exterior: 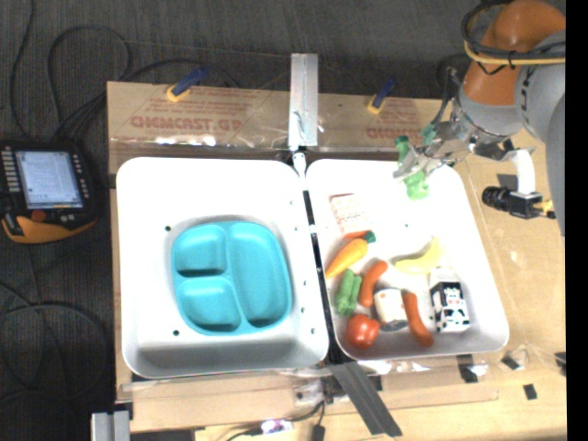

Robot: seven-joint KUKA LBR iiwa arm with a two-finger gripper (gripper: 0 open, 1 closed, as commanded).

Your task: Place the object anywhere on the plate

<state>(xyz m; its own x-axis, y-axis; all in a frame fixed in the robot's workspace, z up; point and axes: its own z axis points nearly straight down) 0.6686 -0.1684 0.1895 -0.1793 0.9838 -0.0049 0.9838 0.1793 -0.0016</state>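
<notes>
Carry step. Gripper over the right bin's far edge, apparently pinching a small green object. Next: traverse left to the plate, lower, release.

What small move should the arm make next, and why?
Probably carry the gripper left toward the blue plate. A small green object seems to hang at the jaws over the right bin's upper corner, while the plate lies in the left bin. Whether the grasp is firm, I cannot tell.

Dark grey carpet floor — black cables, wooden bench, handheld control pendant at left.
</notes>
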